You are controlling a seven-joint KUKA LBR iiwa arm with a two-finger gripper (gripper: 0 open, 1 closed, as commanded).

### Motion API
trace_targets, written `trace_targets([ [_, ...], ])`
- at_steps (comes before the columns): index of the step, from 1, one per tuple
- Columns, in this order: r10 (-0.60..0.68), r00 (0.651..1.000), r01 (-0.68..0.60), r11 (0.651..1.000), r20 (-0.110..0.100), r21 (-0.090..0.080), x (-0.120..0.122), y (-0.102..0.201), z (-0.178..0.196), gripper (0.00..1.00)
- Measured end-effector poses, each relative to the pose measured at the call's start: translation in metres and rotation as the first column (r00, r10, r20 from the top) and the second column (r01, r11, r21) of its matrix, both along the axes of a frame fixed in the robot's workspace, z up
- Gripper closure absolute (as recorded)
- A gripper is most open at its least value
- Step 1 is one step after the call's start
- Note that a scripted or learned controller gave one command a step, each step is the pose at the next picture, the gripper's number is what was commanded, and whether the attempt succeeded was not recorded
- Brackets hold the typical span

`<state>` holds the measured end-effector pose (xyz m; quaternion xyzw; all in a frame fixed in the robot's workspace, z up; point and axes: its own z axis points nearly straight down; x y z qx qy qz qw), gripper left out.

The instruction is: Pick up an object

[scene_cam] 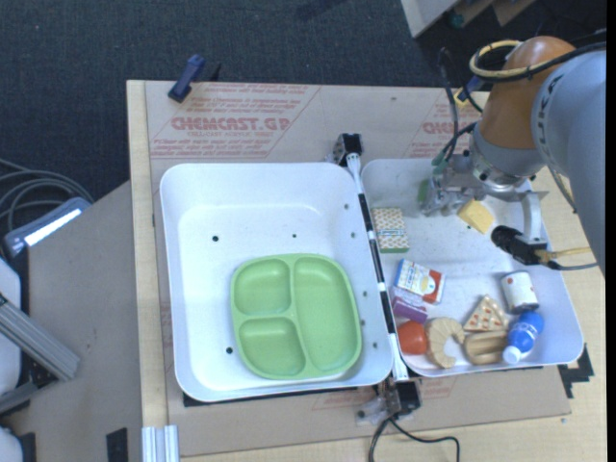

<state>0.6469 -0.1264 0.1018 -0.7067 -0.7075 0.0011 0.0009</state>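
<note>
Though the fingers are small and dark against the bin wall, this much can be read from the camera view:

Hand: the hand (439, 198) hangs low over the far end of the right bin (409, 173); whether its fingers are apart or together I cannot tell, and nothing shows between them.

Touching: its tip sits just beside a yellow block (476, 216) (contact or a small gap, I cannot tell which).

Yellow block: it lies on the bin floor near the far right corner, long axis slanting from upper left to lower right.

Arm: the arm (568, 94) comes in from the right, its orange band (515, 89) above the wrist, and the wrist points down and leftward into the bin.

Other things in the right bin: a checkered packet (390, 228) by the left wall, a red and white carton (418, 281) near the middle, a tomato (412, 336), a cracker (444, 340) and a pizza slice (486, 314) along the near edge, a small blue bottle (522, 336) and a white cylinder (519, 289) at the near right.

Left bin: the left bin (192, 210) holds a green divided tray (295, 315), lying flat toward the near side.

Counter: the counter (241, 123) bears both bins side by side, touching along a clipped seam.
</note>
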Motion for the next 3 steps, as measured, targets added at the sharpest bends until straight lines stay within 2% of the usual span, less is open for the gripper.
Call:
trace_targets([
  [1, 0.000, 1.000, 0.000, 1.000, 0.004, 0.000, 0.001, 0.000, 0.001, 0.00],
  [2, 0.000, 1.000, 0.000, 1.000, 0.005, 0.000, 0.020, 0.022, -0.017, 0.00],
  [3, 0.001, 1.000, -0.001, 1.000, 0.007, -0.001, 0.021, 0.022, -0.005, 1.00],
])
